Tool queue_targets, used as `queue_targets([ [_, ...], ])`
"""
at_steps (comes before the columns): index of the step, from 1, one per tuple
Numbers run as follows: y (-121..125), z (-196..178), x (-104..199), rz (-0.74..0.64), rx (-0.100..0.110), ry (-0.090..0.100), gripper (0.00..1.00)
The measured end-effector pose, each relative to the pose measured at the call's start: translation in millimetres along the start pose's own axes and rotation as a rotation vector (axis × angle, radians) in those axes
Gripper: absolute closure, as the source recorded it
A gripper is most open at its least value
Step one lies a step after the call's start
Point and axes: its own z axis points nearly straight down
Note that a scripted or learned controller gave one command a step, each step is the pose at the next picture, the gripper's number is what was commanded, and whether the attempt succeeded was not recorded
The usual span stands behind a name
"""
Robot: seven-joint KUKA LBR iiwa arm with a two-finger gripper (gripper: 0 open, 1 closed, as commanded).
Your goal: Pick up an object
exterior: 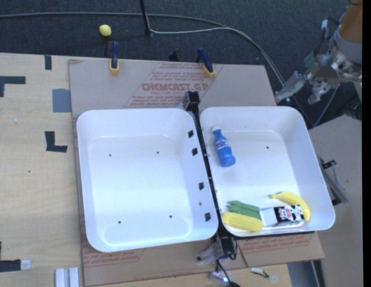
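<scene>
In the right bin (pixel 296 130) a blue bottle (pixel 222 147) lies near the left wall. At the bin's front edge lie a corn cob with green husk (pixel 242 218), a small black and white box (pixel 283 214) and a yellow banana (pixel 293 200). My gripper (pixel 302 82) hangs high above the bench, beyond the right bin's far right corner, away from all these objects. Its fingers look spread with nothing between them.
The left bin (pixel 90 130) sits beside the right one, joined by a black divider (pixel 200 160). Two blue and yellow clamps (pixel 114 57) (pixel 204 62) hold the cardboard base at the back. A yellow ball (pixel 105 30) rests on the dark floor behind.
</scene>
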Motion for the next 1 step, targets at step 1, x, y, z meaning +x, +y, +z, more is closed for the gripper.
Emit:
queue_targets([
  [1,-0.2,152.1,39.9,-0.002,0.013,0.003,0.0],
])
